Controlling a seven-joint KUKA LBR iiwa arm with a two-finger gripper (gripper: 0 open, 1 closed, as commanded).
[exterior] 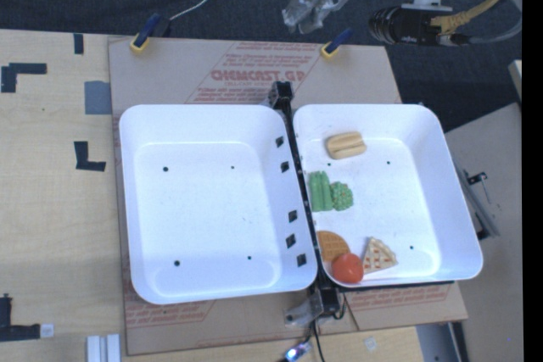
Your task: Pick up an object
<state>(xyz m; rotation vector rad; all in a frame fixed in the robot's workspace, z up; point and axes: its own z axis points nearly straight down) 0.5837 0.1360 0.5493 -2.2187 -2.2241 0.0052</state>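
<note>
Jaws (307,8), state unclear, hang above the bench's far edge. Well below them, the right bin (424,131) holds a bread roll (345,145), green vegetable (328,192), tomato (346,268), waffle wedge (379,255). Cardboard sheet (246,76) underlies both bins.

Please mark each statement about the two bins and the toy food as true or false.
1. The bread roll lies in the right bin. True.
2. The tomato lies in the left bin. False: it is in the right bin, near its front edge.
3. The hand is holding the green vegetable. False: the hand is above the bench, beyond the bins.
4. The waffle wedge lies beside the tomato. True.
</note>
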